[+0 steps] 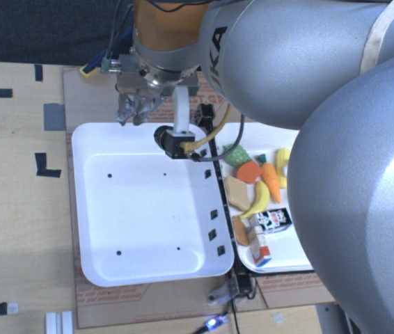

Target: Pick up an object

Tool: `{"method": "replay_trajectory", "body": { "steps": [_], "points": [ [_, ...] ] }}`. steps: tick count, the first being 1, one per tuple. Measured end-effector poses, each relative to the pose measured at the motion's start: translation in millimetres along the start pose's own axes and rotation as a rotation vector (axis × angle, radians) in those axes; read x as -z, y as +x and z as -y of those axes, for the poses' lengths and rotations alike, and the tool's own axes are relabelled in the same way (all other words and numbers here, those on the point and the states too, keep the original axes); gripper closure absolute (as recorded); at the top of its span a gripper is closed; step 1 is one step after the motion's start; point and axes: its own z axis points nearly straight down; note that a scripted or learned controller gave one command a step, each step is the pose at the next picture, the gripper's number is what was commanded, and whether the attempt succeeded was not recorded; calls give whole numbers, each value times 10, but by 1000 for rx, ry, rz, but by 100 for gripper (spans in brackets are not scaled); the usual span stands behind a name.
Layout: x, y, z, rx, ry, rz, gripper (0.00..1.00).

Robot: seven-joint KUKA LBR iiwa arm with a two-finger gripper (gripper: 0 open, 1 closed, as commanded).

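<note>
Two white bins (85, 207) on a tan bench (16, 207) – dark backdrop, perhaps cloth

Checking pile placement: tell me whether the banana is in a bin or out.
In: the banana lies inside the right bin, among other items.

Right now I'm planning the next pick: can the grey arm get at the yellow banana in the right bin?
Probably yes. The yellow banana lies on top of the pile, uncovered; the gripper hovers over the left white bin's far edge and must cross over.

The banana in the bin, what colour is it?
Yellow. The banana shows best in the camera view, in the right bin.
</note>
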Motion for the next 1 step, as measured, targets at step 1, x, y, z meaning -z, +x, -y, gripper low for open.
{"method": "replay_trajectory", "body": {
  "steps": [1],
  "points": [
    [1956,0,-466,1,-12,-4,100]
  ]
}}
